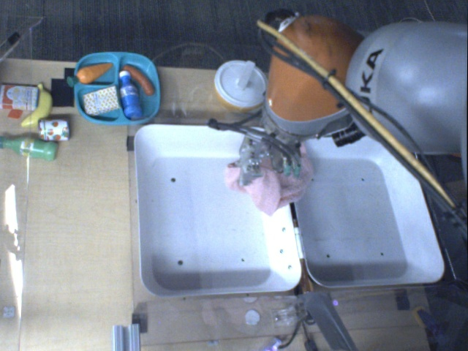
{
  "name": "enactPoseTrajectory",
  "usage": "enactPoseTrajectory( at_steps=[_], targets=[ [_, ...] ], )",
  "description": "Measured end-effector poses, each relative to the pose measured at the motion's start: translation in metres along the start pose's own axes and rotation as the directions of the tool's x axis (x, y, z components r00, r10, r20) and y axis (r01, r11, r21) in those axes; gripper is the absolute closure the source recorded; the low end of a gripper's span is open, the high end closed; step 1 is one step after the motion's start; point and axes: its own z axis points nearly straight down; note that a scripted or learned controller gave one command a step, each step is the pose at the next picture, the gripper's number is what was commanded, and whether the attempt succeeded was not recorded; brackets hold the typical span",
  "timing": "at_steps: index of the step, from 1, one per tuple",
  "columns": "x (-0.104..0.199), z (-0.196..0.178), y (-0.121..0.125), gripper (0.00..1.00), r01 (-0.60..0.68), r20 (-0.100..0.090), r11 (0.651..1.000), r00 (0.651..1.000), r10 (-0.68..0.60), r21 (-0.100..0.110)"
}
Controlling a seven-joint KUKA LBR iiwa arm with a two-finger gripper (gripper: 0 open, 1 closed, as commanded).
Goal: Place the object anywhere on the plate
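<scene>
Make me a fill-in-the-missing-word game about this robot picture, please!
1. The cloth under the end effector is the colour ____.
2. The cloth lies across the wall between the two white ____.
3. The blue divided plate sits on the bench beyond the ____ bin.
4. The cup with a lid and straw stands beside the ____ band of the arm.

Missing words: pink; bins; left; orange

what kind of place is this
Probably a robot lab bench for grasping trials: two shallow white bins side by side, a KUKA arm reaching in, toy food in a blue tray.
</scene>
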Motion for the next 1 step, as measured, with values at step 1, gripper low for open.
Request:
enactPoseTrajectory(
  at_steps=[1],
  targets=[
    [0.0000, -0.0002, 0.0002, 0.00, 0.000, 0.000, 1.000, 1.000, 0.000, 0.000]
  ],
)
